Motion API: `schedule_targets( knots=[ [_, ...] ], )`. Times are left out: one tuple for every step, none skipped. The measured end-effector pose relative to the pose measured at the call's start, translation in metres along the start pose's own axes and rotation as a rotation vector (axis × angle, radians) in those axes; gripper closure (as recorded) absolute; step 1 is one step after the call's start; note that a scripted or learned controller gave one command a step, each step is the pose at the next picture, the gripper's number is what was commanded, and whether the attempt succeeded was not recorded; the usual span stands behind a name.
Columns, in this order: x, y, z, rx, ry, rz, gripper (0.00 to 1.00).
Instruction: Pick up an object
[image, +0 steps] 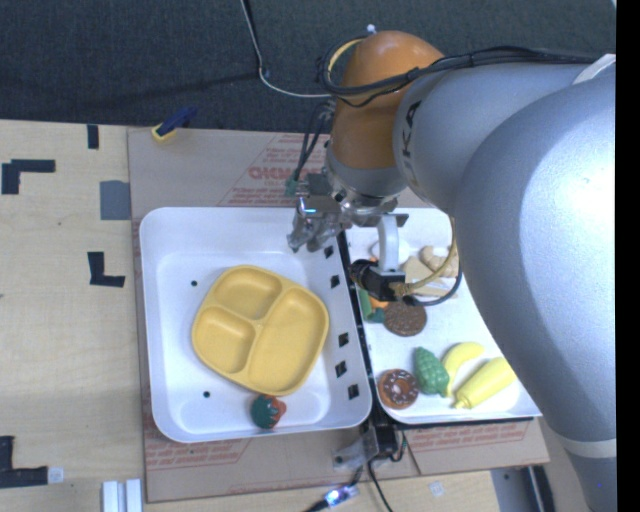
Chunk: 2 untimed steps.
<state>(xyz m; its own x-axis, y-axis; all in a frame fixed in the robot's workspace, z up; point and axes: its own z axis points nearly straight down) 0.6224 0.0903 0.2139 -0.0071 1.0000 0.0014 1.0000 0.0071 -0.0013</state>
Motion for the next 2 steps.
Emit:
schedule_targets(
  knots=[
    [0.0029, 0.0087, -0.0211, -0.001, -0.001, 0.004, 1.0],
    [0.0025, 0.0032, -0.019, 0.001, -0.003, 0.007, 1.0]
  ],
)
